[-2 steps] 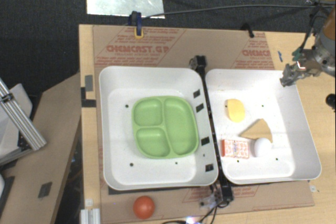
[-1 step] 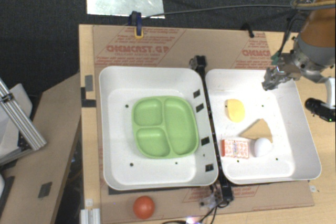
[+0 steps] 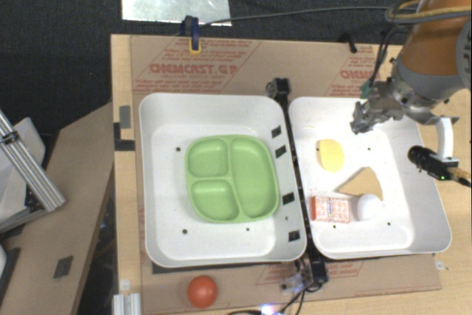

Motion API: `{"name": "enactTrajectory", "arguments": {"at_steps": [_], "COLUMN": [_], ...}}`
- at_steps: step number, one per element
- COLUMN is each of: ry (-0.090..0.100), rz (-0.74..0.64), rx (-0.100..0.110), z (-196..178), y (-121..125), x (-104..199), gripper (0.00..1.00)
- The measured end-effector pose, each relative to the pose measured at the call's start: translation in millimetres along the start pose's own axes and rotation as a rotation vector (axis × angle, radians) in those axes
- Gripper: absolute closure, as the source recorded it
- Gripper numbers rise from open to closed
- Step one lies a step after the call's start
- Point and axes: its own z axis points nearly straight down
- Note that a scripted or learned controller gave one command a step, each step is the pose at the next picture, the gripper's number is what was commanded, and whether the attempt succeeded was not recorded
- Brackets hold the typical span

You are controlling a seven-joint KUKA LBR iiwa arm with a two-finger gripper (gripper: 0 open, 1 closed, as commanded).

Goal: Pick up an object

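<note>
In the right bin [image 3: 413, 236] lie a yellow oval piece [image 3: 331, 155], a tan wedge [image 3: 362, 181], a small red and white box [image 3: 330, 209] and a white ball [image 3: 367, 206]. My gripper [image 3: 361, 121] hangs over the bin's back part, up and to the right of the yellow piece and apart from it. Nothing shows between its fingertips. A green divided tray [image 3: 231, 178] lies in the left bin [image 3: 162, 158].
An orange ball [image 3: 202, 291] rests on the bench in front of the left bin. A blue clamp [image 3: 192, 33] grips the board's far edge. Black clips line the seam between the bins. Metal framing stands at the far left.
</note>
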Motion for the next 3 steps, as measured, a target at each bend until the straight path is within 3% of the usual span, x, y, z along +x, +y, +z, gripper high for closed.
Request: {"name": "enactTrajectory", "arguments": {"at_steps": [1,3], "ry": [0.000,0.002], "rz": [-0.001,-0.002], "rx": [0.000,0.002], "z": [-1.0,27.0], "y": [-5.0,-38.6], "x": [50.3,149.3], "gripper": [1.00,1.00]}}
